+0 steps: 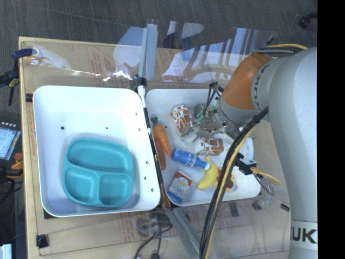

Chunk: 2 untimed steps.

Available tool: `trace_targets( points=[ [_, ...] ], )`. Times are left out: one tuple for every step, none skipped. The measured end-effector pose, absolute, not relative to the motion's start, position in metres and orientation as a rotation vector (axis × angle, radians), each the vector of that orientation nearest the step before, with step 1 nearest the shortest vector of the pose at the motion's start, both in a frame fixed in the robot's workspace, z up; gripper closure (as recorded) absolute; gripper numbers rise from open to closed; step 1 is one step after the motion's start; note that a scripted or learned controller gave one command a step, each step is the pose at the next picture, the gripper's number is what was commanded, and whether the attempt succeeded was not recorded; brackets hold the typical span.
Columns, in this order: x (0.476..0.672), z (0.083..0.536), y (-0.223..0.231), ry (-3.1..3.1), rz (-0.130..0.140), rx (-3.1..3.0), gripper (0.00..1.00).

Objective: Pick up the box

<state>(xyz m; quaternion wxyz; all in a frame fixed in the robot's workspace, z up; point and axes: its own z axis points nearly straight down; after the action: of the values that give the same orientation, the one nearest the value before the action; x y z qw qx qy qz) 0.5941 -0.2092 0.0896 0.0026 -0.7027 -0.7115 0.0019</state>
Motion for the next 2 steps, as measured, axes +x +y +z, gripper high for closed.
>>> trace_targets(
  points=[
    [0.533, 0.216, -0.165, -2.249, 0.003, -2.189, 0.0],
    [0.505, 0.139, -0.211, -2.228, 0.006, -2.206, 0.0]
  ],
)
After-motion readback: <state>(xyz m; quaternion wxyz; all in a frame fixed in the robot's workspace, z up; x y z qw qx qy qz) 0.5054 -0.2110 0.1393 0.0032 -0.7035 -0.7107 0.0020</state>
